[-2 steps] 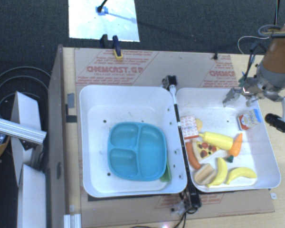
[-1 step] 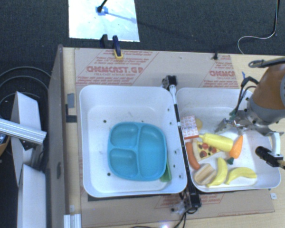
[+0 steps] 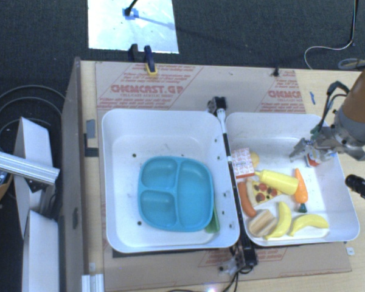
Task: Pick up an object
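My gripper hangs over the right part of the right bin, below the arm's orange band. A small red and white thing shows right under the gripper; whether it is held is unclear. Toy food lies in the bin's front half: a yellow bottle, an orange carrot, a pizza slice, a sausage, a bun, two bananas and a fries box. The gripper is up and to the right of the carrot.
The left bin holds a blue divided plate with a green thing at its right edge. A ridge with clamps joins the two bins. Cables and a white box sit off the bench to the left.
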Controlling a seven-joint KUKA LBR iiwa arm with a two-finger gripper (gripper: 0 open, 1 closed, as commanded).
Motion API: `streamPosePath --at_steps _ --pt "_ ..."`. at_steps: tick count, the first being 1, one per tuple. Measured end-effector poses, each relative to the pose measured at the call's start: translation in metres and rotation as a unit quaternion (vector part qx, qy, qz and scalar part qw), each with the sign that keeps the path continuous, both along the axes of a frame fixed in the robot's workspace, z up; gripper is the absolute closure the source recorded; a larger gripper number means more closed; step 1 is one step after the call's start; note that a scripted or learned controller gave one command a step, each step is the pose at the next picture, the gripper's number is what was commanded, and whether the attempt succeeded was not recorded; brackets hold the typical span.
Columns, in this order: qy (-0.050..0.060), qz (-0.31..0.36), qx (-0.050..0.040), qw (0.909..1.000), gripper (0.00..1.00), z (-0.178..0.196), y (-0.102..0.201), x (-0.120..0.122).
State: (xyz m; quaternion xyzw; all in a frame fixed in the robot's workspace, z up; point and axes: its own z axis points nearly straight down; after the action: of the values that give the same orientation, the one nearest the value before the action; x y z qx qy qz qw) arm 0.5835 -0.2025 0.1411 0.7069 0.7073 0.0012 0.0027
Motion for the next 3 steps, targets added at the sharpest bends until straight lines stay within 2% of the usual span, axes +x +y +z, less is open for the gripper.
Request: streamPosePath --at_steps 1,2,3 --pt "0.004 -0.001 0.0014 1.0000 0.00 -0.052 -0.004 -0.050" --pt "-0.005 0.004 -0.0009 1.0000 0.00 0.023 0.009 0.043" --pt "0.006 0.000 0.0042 1.0000 0.00 -0.061 -0.002 -0.015"
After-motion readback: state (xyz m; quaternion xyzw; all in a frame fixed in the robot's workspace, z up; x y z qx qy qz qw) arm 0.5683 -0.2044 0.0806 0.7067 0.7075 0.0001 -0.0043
